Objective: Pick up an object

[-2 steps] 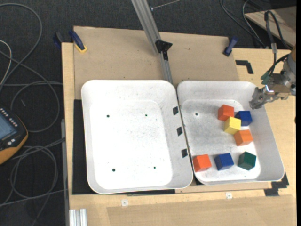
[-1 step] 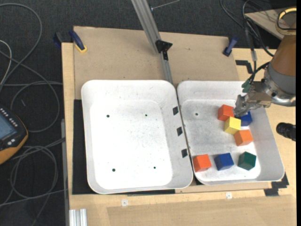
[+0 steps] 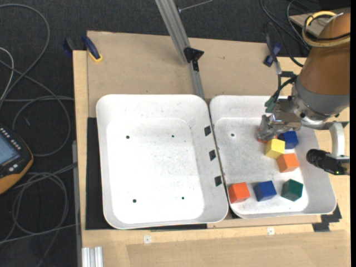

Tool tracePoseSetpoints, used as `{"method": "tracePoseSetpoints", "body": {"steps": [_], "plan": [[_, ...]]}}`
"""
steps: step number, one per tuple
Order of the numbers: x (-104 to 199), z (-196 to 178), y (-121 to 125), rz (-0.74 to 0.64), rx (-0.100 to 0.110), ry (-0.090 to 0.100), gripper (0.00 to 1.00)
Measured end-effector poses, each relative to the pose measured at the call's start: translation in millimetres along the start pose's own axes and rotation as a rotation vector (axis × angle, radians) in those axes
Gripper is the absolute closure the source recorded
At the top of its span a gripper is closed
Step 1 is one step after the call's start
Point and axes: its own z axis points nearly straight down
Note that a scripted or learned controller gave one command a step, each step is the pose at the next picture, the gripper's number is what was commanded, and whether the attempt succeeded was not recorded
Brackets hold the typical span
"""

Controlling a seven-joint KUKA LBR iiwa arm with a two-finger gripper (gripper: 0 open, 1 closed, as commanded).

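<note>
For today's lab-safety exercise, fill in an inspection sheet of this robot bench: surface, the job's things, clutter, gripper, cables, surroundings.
Surface: wooden bench bearing left bin and right bin side by side.
Job's things: in the right bin, yellow block, two orange blocks, two blue blocks, green block.
Clutter: blue clamps at the bench's far corners.
Gripper: gripper low over the right bin beside the yellow block; jaws' state unclear.
Cables: black cables on the floor at left.
Surroundings: dark carpet; metal pole; handheld device at left.

Black cables (image 3: 33, 121) and a handheld pendant (image 3: 11, 157) lie on dark carpet (image 3: 39, 26).
</note>
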Motion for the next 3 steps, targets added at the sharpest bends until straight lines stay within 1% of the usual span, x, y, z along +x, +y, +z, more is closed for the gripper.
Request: {"method": "tracePoseSetpoints", "body": {"steps": [1, 2, 3], "plan": [[54.5, 3.0, -17.3, 0.000, 0.002, 0.000, 1.00], [108.9, 17.7, -17.5, 0.000, 0.004, -0.001, 1.00], [159.8, 30.9, -23.6, 0.001, 0.004, -0.001, 1.00]]}}
